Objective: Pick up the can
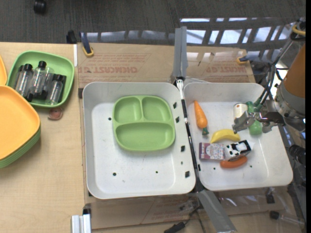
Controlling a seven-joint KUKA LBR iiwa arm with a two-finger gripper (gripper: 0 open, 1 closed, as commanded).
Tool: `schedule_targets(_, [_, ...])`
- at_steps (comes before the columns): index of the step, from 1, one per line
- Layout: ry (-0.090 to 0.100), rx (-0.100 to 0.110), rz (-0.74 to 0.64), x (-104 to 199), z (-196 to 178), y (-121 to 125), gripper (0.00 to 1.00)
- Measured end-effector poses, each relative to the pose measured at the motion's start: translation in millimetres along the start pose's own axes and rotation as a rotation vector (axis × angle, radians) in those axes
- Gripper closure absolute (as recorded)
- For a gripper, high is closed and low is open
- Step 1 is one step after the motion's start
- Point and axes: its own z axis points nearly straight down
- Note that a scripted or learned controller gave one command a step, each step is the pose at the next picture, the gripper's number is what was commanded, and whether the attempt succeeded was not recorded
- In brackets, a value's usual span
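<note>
Two white bins [92, 144], one carrot [200, 115]

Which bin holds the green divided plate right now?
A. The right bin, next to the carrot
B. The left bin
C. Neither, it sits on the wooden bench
B: the green divided plate lies flat in the left bin, while the carrot lies in the right bin.

The grey KUKA arm with its orange band [295, 79] reaches in from the right edge of the worktop, wrist bent leftward. Its two-finger gripper [245, 123] hangs low above the right-hand white bin, near that bin's right wall, toward the far half.
</note>
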Motion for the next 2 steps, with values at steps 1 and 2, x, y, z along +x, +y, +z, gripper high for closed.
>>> schedule_targets(1, [-0.001,-0.001,-0.035,1.9,39.9,95.3,0.00])
schedule_targets(2, [-0.001,-0.001,-0.031,0.1,31.7,95.4,1.00])
